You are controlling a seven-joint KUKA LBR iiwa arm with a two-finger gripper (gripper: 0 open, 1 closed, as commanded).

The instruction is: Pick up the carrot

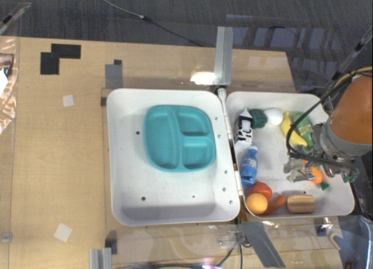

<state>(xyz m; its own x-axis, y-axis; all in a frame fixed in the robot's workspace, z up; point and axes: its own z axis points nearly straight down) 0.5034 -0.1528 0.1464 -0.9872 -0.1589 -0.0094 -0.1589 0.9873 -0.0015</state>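
The carrot (317,174), a small orange piece with a green tip, lies near the right wall of the right bin (338,206). My gripper (302,172) hangs low over the bin floor, directly at the carrot's left side and touching or almost touching it. The grey wrist and the orange band of the arm (352,116) cover the bin's right edge above it. Part of the carrot is hidden under the gripper body.
The right bin also holds a tan bun (301,204), an orange ball (256,204), a red tomato (263,190), a blue bottle (249,166), a black-and-white bottle (245,128), a white ball (272,114) and a yellow banana (287,126). A teal divided plate (179,138) sits in the left bin (125,198).
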